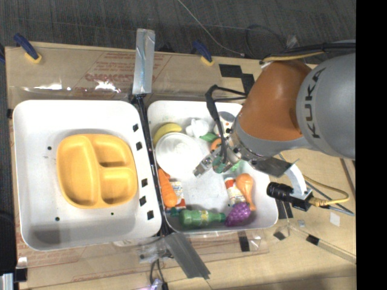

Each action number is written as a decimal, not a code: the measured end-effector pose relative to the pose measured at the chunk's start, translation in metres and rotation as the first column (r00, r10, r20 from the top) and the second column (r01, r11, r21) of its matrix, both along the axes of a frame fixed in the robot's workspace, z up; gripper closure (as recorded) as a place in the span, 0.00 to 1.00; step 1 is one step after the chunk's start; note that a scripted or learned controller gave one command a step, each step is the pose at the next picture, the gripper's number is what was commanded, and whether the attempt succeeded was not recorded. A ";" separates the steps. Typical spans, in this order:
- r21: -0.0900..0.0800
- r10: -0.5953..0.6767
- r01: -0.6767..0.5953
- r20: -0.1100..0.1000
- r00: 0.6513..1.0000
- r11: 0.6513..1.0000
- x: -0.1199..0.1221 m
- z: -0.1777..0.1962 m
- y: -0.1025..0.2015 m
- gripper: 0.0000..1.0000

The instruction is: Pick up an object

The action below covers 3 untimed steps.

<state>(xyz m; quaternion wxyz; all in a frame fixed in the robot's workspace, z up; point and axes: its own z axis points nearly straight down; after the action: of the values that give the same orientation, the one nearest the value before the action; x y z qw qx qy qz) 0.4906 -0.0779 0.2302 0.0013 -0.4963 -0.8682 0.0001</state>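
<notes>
Arm reached in from the right, its grey and orange wrist section bent down over the right shallow white bin (269,219). The hand (213,162) sat low over the middle of that bin, pointing toward the left; whether it was apart or together could not be told, and no object was seen between its tips. Right bin contents: round white lidded container (176,150) just left of the hand, orange carrot-shaped toy (168,189) along the left wall, green bottle (196,216) lying by the near wall, purple grape cluster (239,212) beside it, and a small white bottle with orange label (233,192). Left white bin (36,222) held a yellow compartment tray (97,168). Both bins rested on the tabletop (302,258).
</notes>
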 end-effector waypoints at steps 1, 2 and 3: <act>-0.002 -0.065 0.065 0.007 0.998 0.998 0.106 0.075 -0.037 1.00; -0.001 -0.101 0.101 -0.004 0.995 0.995 0.076 0.018 0.026 1.00; -0.002 -0.485 0.485 0.003 0.875 0.875 0.107 0.046 -0.025 1.00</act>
<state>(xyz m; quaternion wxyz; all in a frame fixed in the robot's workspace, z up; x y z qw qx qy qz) 0.5972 -0.1033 0.2764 -0.0004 -0.6978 -0.7163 0.0005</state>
